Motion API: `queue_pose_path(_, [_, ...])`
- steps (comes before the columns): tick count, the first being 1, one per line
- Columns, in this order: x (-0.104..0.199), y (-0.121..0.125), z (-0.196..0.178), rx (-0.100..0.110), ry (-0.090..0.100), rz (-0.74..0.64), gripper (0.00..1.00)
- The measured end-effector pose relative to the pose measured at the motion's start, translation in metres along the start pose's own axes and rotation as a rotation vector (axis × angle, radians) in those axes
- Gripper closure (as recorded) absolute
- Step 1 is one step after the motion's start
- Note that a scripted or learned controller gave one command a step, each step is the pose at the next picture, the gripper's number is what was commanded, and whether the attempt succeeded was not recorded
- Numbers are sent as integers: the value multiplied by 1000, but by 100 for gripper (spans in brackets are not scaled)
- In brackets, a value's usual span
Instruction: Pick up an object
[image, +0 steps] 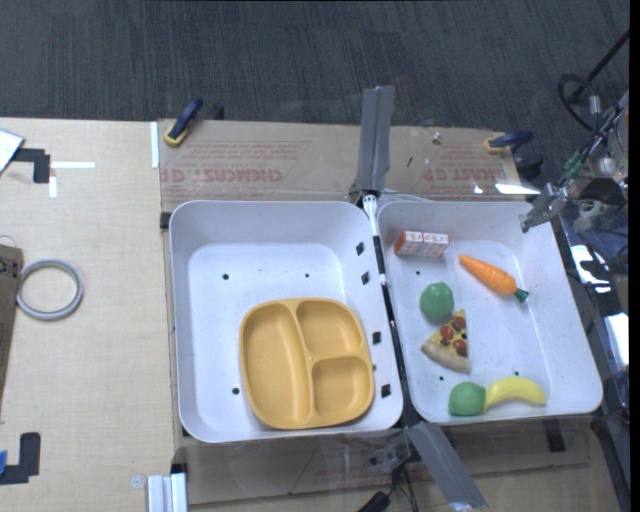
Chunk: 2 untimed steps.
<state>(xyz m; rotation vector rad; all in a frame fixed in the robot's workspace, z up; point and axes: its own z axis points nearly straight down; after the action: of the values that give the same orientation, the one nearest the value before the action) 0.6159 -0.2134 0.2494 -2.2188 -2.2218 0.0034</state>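
Observation:
The right bin holds several toy foods. A small red and white box lies near its back wall, with an orange carrot to its right. A green round fruit sits just above a pizza slice. At the front lie a green ball and a yellow banana, touching each other. In the left bin, a yellow divided plate rests at the front right.
A tape roll lies on the wooden bench at far left. Blue clamps pin the cardboard behind the bins. A grey post stands between the bins at the back. Cables and metal parts crowd the right edge.

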Motion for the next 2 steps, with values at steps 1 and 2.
queue_pose_path(1, [3, 16, 158, -2, 6, -96, 0])
queue_pose_path(2, [1, 17, 147, -5, 1, -97, 100])
